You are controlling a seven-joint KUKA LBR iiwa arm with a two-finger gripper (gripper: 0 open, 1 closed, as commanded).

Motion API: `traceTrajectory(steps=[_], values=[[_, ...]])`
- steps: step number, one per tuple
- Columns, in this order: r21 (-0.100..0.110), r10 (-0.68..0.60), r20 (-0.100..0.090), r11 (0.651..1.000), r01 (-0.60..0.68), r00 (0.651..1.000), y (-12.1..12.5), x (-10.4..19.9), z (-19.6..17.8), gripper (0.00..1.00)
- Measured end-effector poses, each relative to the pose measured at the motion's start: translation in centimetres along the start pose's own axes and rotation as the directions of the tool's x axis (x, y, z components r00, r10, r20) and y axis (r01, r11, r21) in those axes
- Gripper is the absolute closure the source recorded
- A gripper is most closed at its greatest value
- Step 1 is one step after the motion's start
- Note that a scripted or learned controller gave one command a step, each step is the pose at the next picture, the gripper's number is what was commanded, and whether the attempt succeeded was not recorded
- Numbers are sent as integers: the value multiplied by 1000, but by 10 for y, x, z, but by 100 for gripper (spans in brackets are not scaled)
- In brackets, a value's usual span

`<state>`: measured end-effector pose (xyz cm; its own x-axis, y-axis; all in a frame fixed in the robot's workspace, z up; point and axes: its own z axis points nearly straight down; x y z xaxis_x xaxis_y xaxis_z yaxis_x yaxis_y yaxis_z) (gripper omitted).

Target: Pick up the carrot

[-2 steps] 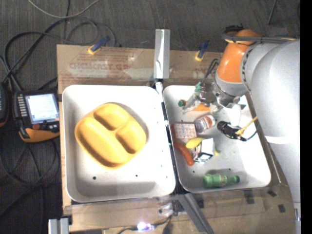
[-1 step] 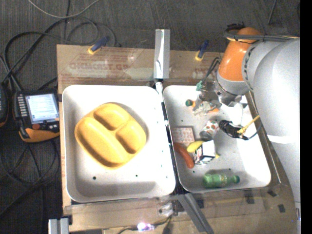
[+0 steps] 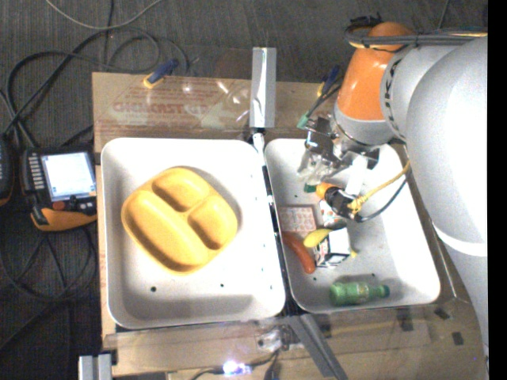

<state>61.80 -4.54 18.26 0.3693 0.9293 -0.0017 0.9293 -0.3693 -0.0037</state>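
Note:
The carrot (image 3: 299,252) is a short orange-red stick lying aslant on the floor of the right bin (image 3: 412,279), near that bin's left wall. My gripper (image 3: 318,163) hangs over the back part of the same bin, well behind the carrot and a little to its right. Nothing shows in it. The grey arm with its orange band (image 3: 371,85) reaches in from the right and covers the bin's back right corner.
Beside the carrot lie a yellow banana-like piece (image 3: 317,236), a small white box (image 3: 336,248) and a pink patterned card (image 3: 296,215). A green bottle (image 3: 359,292) lies at the bin's front. The left bin (image 3: 119,291) holds a yellow divided plate (image 3: 181,218).

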Motion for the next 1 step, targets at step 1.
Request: traceTrajectory(steps=[1], values=[[3, 219, 1, 976, -219, 976, -81, -4, 1, 100]])
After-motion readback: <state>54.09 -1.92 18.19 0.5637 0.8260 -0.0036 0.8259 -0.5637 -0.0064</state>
